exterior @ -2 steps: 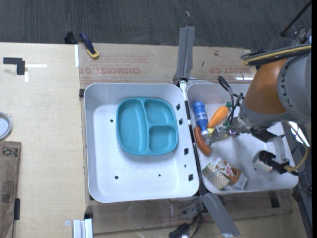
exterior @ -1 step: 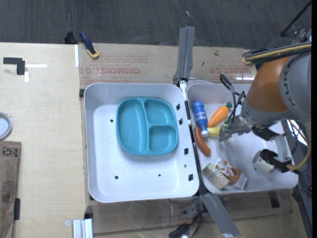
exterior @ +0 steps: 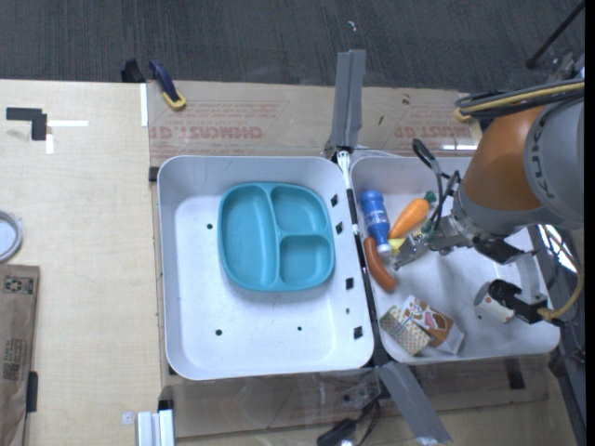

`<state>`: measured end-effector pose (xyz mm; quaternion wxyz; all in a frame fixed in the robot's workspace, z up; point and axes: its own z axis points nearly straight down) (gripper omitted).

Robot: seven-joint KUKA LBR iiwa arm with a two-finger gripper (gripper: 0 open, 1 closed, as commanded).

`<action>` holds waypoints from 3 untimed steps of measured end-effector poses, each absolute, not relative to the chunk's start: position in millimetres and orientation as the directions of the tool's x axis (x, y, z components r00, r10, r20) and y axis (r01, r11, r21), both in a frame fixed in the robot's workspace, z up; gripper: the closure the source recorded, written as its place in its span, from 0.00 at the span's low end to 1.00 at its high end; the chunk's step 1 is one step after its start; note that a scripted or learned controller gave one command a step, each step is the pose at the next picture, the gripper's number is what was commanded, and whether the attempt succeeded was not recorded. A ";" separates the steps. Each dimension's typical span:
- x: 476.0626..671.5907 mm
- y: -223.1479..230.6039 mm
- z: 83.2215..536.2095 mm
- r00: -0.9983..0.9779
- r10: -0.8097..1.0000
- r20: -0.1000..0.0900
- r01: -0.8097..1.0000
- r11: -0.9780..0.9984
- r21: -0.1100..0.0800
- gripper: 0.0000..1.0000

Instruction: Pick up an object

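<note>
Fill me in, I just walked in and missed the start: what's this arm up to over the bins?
The grey and orange arm reaches in from the right and has its gripper low in the right bin, close to a toy carrot, a blue bottle and a sausage. A small printed packet lies nearer the front. The left bin holds a teal divided plate. Nothing is visibly lifted yet.

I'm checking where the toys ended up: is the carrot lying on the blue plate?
No, the carrot lies in the right bin beside the blue bottle, while the blue plate sits in the left bin.
</note>
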<state>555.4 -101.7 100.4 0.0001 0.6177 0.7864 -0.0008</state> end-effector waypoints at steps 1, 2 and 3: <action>555.4 -102.8 109.4 -0.236 0.972 -0.002 0.972 0.236 -0.002 1.00; 555.3 -102.8 109.4 -0.236 0.972 -0.002 0.972 0.236 -0.002 0.00; 555.3 -104.2 118.3 -0.235 0.972 -0.003 0.972 0.235 -0.002 1.00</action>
